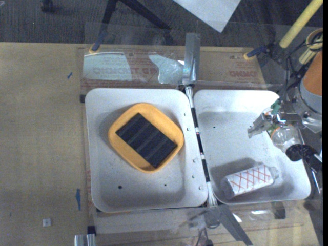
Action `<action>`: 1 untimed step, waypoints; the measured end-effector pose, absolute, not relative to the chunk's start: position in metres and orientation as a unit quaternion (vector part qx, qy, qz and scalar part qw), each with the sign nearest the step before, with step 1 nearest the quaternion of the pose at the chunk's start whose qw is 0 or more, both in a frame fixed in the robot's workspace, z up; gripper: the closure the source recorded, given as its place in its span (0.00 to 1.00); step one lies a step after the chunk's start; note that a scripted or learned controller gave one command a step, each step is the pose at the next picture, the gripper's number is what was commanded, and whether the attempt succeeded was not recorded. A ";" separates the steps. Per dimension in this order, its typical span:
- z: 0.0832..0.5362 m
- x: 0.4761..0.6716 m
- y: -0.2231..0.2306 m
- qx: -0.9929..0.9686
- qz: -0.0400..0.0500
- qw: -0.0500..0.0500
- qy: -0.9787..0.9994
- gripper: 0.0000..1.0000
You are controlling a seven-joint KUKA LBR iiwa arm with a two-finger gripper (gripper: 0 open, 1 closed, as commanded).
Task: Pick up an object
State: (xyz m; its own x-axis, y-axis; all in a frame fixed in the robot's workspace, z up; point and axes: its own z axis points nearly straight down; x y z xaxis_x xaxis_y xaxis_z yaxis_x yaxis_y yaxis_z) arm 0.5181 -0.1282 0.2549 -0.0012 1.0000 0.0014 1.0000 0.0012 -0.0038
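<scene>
An orange pad with a black ribbed centre lies flat in the left bin. A white tube with a red criss-cross pattern lies on its side near the front of the right bin. My gripper hangs over the right bin's right side, above and behind the tube and apart from it. A clear rounded object shows just beside the wrist, partly hidden by it.
A metal divider runs between the two bins. Cardboard and clear plastic lie behind the bins. A yellow pole and cables stand at the back right. Wooden bench surface spreads to the left.
</scene>
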 end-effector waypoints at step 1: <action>0.149 0.519 -0.098 -0.712 0.001 0.001 -0.702 0.00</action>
State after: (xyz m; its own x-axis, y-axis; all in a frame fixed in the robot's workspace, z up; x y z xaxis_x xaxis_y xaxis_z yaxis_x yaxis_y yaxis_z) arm 0.5194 -0.0977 0.1486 0.0142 0.9999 0.0004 0.9999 -0.0142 -0.0025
